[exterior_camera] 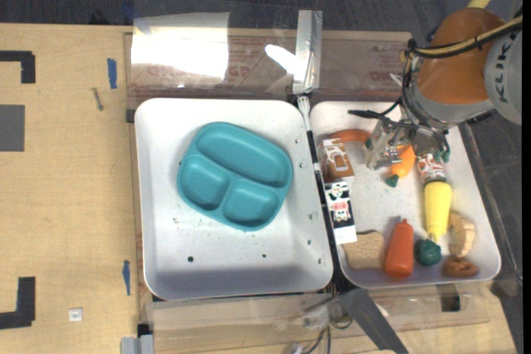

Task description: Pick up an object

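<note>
Your hand (397, 147) sits low in the upper part of the right bin (485, 215), right over an orange carrot-like piece (403, 162); whether it is open or closed on anything you cannot tell, because the metal parts blur together at this slant. The task's things all lie in that right bin: a second orange piece (353, 136) just left of the hand, a yellow bottle (437, 206) with a patterned cap below it, a red-orange bottle (399, 248), a small dark green piece (428, 253), a tan slice (366, 250) near the front edge, a pale tan lump (462, 234) and a small brown ring-like piece (460, 266) at the front right corner. Three printed cards or small boxes (337, 178) lie in a line along the divider. That makes two orange pieces, two bottles, and one each of the rest. The left bin (158, 203) holds one teal divided plate (236, 174). My judgement is that the crowding is your main risk: the orange piece beneath the hand lies touching or nearly touching the yellow bottle's cap, so a closing grip could pinch both or nudge one away. The piece is also small and rounded, so it may squirt out sideways, and the bin's back wall is near enough to foul a lift.
</note>
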Action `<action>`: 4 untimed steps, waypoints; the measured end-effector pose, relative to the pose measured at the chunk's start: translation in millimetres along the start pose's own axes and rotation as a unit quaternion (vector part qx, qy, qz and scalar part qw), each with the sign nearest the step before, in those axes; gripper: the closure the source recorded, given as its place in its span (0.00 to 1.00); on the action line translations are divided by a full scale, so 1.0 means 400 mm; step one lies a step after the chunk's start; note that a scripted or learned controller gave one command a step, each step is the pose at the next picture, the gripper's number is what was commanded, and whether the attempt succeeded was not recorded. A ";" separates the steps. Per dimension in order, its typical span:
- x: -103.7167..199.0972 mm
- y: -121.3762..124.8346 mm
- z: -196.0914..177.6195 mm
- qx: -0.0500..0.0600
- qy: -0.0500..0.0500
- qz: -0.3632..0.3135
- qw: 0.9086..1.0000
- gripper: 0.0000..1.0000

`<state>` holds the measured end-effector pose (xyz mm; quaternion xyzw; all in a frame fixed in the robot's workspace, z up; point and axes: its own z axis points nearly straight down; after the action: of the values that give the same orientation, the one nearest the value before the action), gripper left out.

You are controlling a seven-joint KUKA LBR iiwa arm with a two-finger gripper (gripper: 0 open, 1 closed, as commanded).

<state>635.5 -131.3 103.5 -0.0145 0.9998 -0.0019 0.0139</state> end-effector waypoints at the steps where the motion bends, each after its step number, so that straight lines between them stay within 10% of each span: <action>1: -0.102 0.095 -0.364 -0.001 0.002 -0.034 0.999 1.00; 2: -0.095 0.093 -0.344 -0.003 0.009 -0.034 0.999 0.00; 3: 0.050 0.013 0.022 -0.003 0.010 -0.100 0.995 0.00; 4: 0.041 0.016 -0.009 -0.002 0.005 -0.101 0.995 1.00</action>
<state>618.7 -125.2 106.7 -0.1156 0.9933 -0.0011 0.0088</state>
